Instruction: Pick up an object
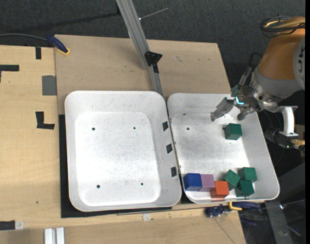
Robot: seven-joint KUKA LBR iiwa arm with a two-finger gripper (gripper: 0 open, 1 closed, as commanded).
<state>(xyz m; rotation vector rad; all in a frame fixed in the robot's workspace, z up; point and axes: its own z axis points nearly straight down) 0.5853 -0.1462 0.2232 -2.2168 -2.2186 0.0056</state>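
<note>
two-finger gripper (pixel 230 112) poised over a lone green block in the right bin

its fingers look spread and hold nothing; the small green wooden-looking cube (pixel 233 131) lies just near of them on the shallow white right bin (pixel 195 136), well apart from the far-off cluster of blocks (pixel 221 182); probably light, stiff, slightly slick: pinch two opposite flat faces

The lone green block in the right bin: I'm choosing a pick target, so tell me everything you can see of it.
The green block is a small cube-like piece, dark green with a matte look, possibly painted wood or foam. It sits alone on the floor of the right bin, in its upper right part, slightly rotated against the bin walls. Nothing touches it: the tool hangs just above and to its upper left, and the other blocks lie clustered along the bin's near edge.
</note>
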